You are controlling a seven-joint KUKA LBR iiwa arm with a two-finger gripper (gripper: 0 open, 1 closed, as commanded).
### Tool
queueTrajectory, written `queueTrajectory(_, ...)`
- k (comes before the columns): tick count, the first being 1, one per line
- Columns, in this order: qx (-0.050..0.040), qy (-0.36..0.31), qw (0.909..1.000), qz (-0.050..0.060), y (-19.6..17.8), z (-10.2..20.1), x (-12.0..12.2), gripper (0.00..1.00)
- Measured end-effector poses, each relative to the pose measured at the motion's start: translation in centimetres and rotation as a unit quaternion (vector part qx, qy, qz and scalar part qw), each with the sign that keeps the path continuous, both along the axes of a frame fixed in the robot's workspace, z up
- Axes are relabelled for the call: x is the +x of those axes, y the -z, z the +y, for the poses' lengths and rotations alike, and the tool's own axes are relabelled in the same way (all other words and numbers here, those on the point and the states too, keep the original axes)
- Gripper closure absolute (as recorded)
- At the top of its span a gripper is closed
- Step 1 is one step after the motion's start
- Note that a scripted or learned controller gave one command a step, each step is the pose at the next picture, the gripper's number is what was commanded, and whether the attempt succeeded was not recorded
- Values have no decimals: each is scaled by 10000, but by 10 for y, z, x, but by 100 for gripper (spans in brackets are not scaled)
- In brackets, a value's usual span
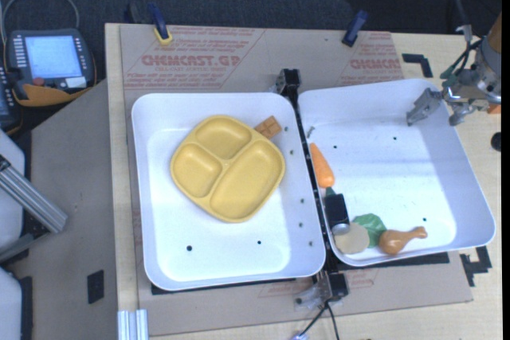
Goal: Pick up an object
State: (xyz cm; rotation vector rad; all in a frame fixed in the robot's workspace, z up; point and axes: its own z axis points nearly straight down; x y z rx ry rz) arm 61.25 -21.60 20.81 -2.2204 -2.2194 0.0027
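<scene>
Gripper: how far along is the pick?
Done: nothing lifted yet. In hand: nothing; the gripper hangs open at the right bin's far right edge. Left: carrot, drumstick and the other items lie along that bin's left and near sides, untouched.

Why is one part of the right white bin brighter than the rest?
In the camera view, light falls across the middle of the right bin, leaving its far part shaded; the gripper looks slightly blurred, while the yellow plate is evenly lit and sharp.
</scene>
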Motion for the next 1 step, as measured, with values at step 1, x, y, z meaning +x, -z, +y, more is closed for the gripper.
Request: queueTrajectory(1, -4, -4, 10000, -15, -1, 0, 1, 0)
